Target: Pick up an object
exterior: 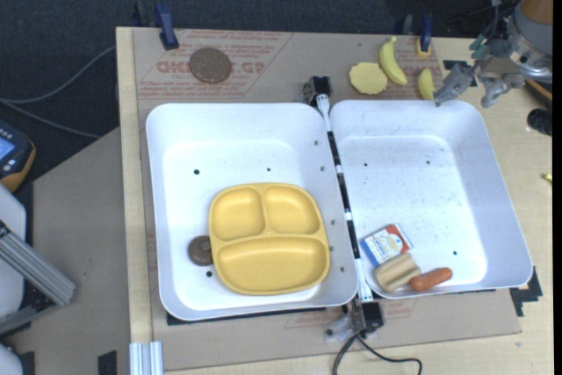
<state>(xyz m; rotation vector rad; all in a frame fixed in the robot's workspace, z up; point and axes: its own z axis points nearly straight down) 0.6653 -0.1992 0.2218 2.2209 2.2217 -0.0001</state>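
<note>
My gripper [465, 95] hangs at the far right, over the back edge of the right bin [492, 189], its two grey fingers spread open with nothing between them. Near the front of that bin lie a blue and white carton [385, 243], a tan roll [395, 272] and a red sausage [430, 278], well away from the gripper. In the left bin [176, 145] a yellow divided plate [268, 237] rests, with a small brown disc [200, 251] at its left side.
Behind the bins on the bench lie a banana [393, 61], a yellow slice [369, 77] and a small yellow piece [426, 83] just left of the gripper. A brown round disc [210, 64] sits at the back left. Blue clamps [164, 26] hold the board's far edge.
</note>
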